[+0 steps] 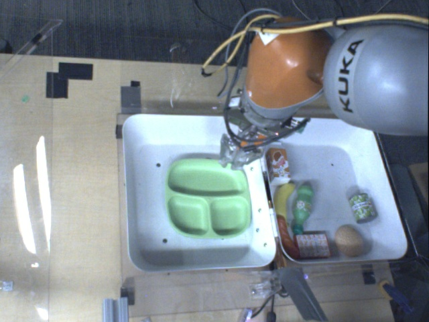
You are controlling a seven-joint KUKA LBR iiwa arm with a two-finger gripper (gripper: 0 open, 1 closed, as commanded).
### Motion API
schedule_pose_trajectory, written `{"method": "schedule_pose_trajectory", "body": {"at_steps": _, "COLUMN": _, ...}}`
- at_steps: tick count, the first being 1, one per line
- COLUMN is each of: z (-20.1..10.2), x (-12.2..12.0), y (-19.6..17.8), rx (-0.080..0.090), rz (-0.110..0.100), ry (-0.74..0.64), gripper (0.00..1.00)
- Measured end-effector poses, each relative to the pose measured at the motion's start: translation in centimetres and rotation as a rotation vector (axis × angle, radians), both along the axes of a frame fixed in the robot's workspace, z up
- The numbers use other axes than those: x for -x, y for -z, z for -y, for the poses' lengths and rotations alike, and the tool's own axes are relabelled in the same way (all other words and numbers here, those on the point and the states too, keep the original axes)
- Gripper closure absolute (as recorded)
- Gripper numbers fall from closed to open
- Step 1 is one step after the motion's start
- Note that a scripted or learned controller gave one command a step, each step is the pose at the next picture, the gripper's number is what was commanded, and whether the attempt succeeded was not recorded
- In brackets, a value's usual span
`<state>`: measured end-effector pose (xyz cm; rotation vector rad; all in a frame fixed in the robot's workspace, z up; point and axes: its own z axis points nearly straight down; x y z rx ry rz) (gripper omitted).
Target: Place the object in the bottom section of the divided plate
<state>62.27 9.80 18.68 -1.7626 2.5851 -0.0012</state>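
A light green divided plate (208, 197) lies in the left white bin (144, 200). It has one long section at the back and two smaller sections at the front. My gripper (234, 155) hangs over the plate's back right corner, close to the wall between the bins. The orange wrist and cables above hide most of it, and I cannot make out anything between the fingers.
The right bin (375, 180) holds a small red-labelled packet (277, 164), a yellow banana-like item (284, 198), a green bottle (302, 205), a green can (362, 207), a brown round object (348, 240) and a red-and-white box (312, 245).
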Motion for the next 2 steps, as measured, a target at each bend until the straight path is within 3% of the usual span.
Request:
{"method": "schedule_pose_trajectory", "body": {"at_steps": 1, "z": 2.4, "x": 0.5, "y": 0.1, "rx": 0.003, "rz": 0.000, "ry": -0.214, "gripper": 1.00}}
{"method": "schedule_pose_trajectory", "body": {"at_steps": 2, "z": 0.1, "x": 0.8, "y": -2.4, "rx": 0.003, "rz": 0.002, "ry": -0.287, "gripper": 1.00}}
